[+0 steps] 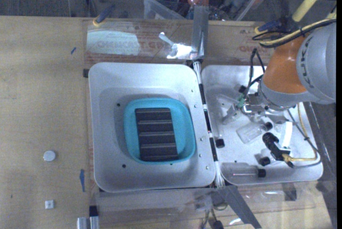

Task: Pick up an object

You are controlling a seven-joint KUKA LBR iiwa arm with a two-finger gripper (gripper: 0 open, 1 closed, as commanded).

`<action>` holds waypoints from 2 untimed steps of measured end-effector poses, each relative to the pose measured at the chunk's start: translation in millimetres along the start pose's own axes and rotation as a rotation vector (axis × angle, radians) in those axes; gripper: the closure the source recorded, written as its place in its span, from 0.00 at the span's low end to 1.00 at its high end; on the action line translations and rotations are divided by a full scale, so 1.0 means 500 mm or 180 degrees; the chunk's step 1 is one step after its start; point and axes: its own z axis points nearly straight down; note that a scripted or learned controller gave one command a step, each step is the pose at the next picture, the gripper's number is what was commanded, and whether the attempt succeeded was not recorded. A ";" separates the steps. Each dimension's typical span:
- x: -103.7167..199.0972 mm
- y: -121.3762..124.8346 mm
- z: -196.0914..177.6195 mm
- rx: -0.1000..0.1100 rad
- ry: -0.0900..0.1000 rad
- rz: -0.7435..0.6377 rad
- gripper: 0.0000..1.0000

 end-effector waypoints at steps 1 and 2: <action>-0.124 0.032 0.001 -0.0012 -0.0007 -0.0352 0.00; -0.033 -0.014 0.000 -0.0006 0.0008 -0.0398 0.00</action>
